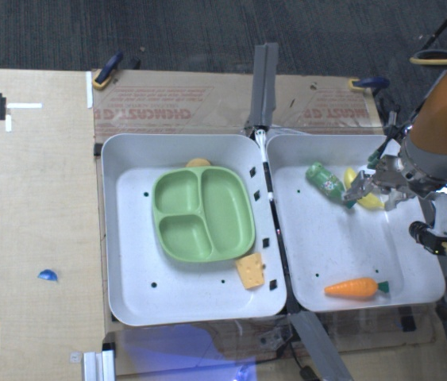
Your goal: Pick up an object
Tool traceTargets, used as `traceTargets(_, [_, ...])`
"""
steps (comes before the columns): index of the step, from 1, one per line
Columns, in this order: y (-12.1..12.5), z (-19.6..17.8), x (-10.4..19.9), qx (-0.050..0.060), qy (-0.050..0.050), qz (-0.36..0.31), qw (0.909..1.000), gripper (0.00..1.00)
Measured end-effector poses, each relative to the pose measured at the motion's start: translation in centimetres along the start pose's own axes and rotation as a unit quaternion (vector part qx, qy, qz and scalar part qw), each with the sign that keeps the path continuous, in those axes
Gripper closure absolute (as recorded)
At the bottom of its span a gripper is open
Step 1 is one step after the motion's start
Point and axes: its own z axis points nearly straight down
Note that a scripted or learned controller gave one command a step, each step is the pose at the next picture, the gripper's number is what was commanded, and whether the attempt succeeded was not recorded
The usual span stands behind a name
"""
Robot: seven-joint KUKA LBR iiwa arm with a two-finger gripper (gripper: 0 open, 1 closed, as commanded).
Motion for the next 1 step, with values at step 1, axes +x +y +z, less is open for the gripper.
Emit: traceTargets(1, [1.32,2.05,-0.17,0.000,0.000,0.081,0.9967,0.00])
